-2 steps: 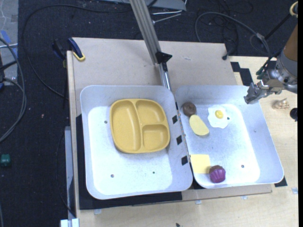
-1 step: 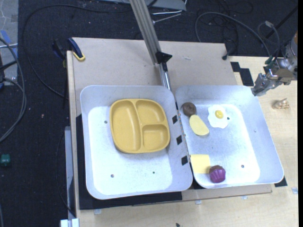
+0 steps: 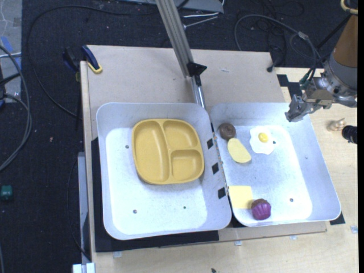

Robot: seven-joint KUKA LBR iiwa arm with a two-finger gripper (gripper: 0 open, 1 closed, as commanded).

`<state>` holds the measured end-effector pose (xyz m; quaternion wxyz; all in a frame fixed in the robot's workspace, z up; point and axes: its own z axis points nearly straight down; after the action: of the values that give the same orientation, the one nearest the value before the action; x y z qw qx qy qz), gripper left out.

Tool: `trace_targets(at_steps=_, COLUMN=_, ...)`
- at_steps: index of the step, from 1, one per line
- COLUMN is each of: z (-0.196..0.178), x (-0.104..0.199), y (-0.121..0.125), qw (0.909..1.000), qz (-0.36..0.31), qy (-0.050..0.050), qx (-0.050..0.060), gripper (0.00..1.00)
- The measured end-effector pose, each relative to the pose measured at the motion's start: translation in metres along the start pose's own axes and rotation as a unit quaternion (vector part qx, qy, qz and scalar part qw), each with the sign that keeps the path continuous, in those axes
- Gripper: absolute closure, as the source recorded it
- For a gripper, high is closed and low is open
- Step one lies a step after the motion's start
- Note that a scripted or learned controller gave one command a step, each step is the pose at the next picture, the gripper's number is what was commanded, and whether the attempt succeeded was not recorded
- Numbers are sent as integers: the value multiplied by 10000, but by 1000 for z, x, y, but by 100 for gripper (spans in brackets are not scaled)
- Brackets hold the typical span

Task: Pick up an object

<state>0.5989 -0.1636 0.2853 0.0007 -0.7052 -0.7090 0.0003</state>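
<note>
My gripper (image 3: pixel 294 114) hangs over the far right corner of the right bin (image 3: pixel 301 169), with nothing visible between its fingers. In that bin lie a fried egg (image 3: pixel 263 141), a yellow oval piece (image 3: pixel 239 151), a brown round piece (image 3: pixel 227 131), a pale yellow square slice (image 3: pixel 240 196) and a purple piece (image 3: pixel 261 209). The egg is the nearest of them, down and to the left of the gripper.
The left bin (image 3: pixel 119 209) holds a yellow divided plate (image 3: pixel 168 151). A metal pole (image 3: pixel 177 30) slants down to the gap between the bins. Cables lie on the dark floor beyond the bench.
</note>
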Motion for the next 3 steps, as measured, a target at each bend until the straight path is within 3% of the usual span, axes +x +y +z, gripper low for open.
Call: trace_targets(at_steps=3, z=39, x=164, y=-18, qw=10000, qz=-10, qy=3, qx=3, gripper=100)
